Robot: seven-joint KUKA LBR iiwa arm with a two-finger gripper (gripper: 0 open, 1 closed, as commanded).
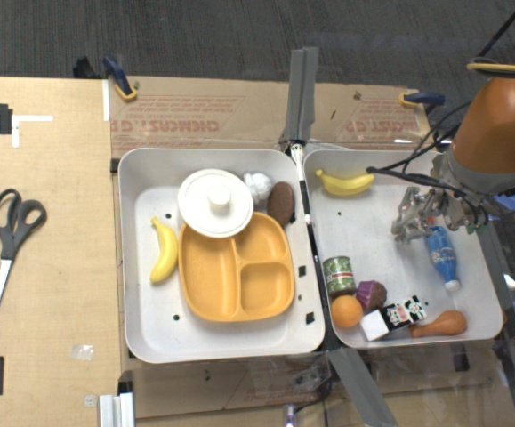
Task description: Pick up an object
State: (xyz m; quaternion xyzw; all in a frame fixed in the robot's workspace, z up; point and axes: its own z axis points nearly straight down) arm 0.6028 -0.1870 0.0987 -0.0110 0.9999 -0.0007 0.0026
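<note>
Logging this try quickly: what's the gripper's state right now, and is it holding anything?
Gripper: cannot be told; it hangs in the right bin beside the blue bottle, nothing visibly between its fingers.

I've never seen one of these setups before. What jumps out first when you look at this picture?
The big yellow divided tray in the left bin catches the eye, with a white round lid resting on its upper corner and a banana beside it. In the right bin, the robot's gripper hangs above the floor next to a blue bottle, with a second banana near the far wall.
</note>
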